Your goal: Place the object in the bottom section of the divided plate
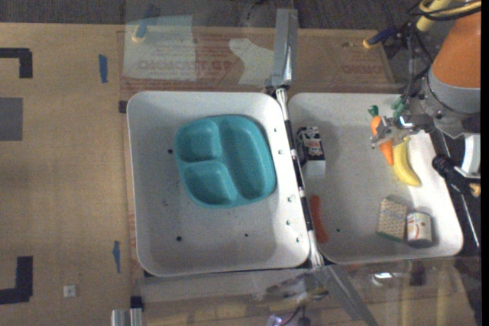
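I count two white bins side by side on the bench. The left bin [153,233] holds one thing: a teal divided plate [226,161] with three sections, two small ones on its left side and one long one on its right, all three bare. The right bin [348,240] holds six things by my count. One small black-and-white carton [310,146] sits against the divider between the bins. One thin red-orange stick [318,217] lies along that same wall, lower down. One banana [406,163] lies near the far right side, with one carrot [384,143] just beside it, orange with a green top. One tan patterned block [393,218] and one small can [418,228] sit together in the lower right corner, touching or nearly so.

I see one arm, its orange band at the right edge, and its gripper [397,124] sits low over the carrot and the top of the banana. From up here I cannot tell how the gripper is set, nor whether it has hold of anything
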`<control>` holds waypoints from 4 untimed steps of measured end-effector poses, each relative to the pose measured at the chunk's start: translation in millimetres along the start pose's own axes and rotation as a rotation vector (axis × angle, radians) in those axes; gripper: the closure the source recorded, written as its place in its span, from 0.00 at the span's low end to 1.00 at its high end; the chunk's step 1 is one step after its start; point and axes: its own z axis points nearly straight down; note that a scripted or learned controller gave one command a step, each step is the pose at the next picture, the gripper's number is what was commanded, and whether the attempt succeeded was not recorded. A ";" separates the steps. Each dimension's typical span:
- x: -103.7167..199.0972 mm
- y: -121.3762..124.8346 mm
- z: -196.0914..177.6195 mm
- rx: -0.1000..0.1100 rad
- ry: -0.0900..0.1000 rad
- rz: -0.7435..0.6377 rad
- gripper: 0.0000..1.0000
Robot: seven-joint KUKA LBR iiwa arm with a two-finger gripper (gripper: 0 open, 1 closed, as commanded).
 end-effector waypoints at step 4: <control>190.2 78.9 -54.1 0.003 0.001 -0.136 0.00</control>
